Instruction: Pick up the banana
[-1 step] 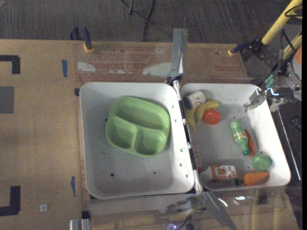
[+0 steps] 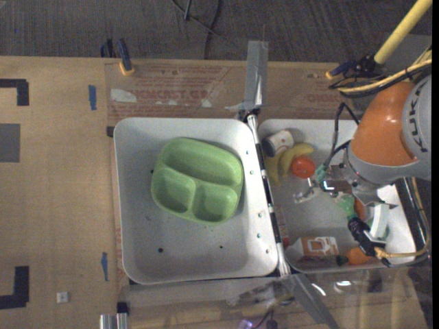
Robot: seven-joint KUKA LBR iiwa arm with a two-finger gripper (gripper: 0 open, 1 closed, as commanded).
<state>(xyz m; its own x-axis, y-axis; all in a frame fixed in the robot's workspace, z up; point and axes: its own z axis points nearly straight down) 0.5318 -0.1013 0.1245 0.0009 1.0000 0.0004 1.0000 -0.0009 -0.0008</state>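
Can't tell if the claw is open, but I'd slide it toward ten o'clock and drop over the banana, dodging the tomato.

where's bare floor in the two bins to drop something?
Left bin: a wide strip below the green tray, plus a narrower band along its left wall. Right bin: one open patch mid-floor, between the banana and tomato above and the orange carton below. Its top-left corner and right side, under the arm, are crowded.
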